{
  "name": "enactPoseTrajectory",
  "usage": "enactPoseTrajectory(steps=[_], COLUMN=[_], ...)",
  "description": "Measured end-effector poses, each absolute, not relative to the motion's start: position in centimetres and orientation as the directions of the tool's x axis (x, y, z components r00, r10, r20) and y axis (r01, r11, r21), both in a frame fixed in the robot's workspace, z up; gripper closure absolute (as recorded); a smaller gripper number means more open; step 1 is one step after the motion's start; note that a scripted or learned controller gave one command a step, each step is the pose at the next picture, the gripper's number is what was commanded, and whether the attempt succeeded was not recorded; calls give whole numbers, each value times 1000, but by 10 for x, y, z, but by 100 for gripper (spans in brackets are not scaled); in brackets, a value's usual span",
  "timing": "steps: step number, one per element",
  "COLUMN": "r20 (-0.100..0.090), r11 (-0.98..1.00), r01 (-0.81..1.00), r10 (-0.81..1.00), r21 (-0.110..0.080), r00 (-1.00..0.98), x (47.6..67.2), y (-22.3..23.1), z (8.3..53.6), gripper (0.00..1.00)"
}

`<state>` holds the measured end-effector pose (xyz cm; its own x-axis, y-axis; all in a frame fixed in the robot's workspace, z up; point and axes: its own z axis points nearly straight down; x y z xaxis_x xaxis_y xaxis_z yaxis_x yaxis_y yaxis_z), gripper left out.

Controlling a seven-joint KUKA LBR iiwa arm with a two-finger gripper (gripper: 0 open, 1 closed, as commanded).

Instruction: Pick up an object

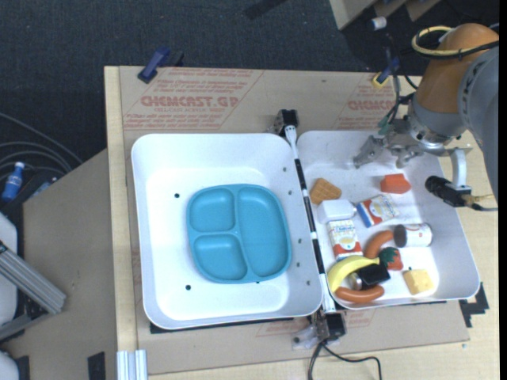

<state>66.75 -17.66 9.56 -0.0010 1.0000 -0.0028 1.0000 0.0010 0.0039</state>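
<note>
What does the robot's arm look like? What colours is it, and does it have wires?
The arm is fat and rounded, grey with an orange band above the wrist. A yellowish cable loops beside the orange part. At its end sits a small silvery metal gripper with thin fingers. A grey bar with a black end sticks out beside it.

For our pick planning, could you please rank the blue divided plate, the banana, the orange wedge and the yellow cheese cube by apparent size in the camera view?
1. Blue divided plate, by far the largest.
2. Banana.
3. Orange wedge.
4. Yellow cheese cube; close to the wedge, so that order is unsure.
</note>
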Motion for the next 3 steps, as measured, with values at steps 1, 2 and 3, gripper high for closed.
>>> enactPoseTrajectory(steps=[1,2,3], r20=[-2,-3,-3], r11=[0,0,1], r01=[1000,1000,1000], r10=[1000,1000,1000], r21=[2,5,4], r00=[0,0,-1], x=[667,668,667], y=[-186,-186,-186], z=[85,96,96], gripper=[0,100,0])
